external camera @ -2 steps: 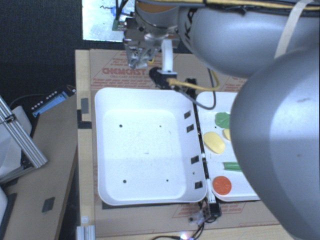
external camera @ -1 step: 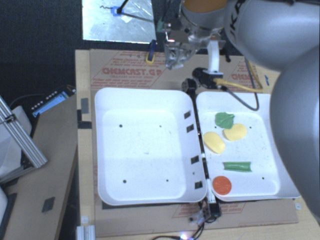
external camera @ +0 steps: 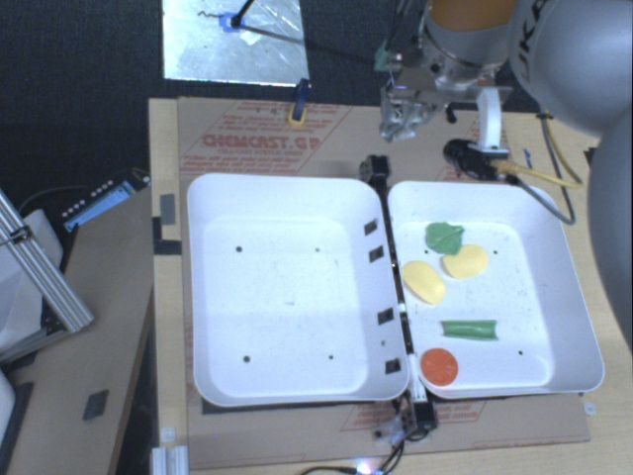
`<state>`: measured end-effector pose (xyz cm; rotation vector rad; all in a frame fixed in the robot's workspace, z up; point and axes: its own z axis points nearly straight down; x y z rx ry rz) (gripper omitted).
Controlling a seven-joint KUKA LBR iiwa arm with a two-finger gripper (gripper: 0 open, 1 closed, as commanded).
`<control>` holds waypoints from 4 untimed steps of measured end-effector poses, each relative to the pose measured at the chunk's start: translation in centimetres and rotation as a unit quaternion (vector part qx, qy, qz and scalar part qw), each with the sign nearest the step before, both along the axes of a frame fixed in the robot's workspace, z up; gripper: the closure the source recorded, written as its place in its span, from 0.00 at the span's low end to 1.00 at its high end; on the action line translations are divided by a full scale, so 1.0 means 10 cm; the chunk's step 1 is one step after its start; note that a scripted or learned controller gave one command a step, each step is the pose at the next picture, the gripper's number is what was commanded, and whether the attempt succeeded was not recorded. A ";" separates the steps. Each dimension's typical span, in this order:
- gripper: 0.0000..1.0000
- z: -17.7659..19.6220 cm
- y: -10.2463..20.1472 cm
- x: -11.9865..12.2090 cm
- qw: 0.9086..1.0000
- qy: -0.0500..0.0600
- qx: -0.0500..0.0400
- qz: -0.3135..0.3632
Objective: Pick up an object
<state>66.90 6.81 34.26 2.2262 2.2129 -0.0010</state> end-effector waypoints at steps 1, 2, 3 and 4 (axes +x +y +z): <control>1.00 -0.04 0.53 0.00 1.000 -0.001 0.002 0.006; 1.00 0.07 1.70 -0.01 1.000 -0.002 0.004 0.010; 1.00 0.29 0.82 0.00 1.000 -0.001 0.001 0.000; 1.00 0.13 0.23 0.00 1.000 0.000 0.000 0.001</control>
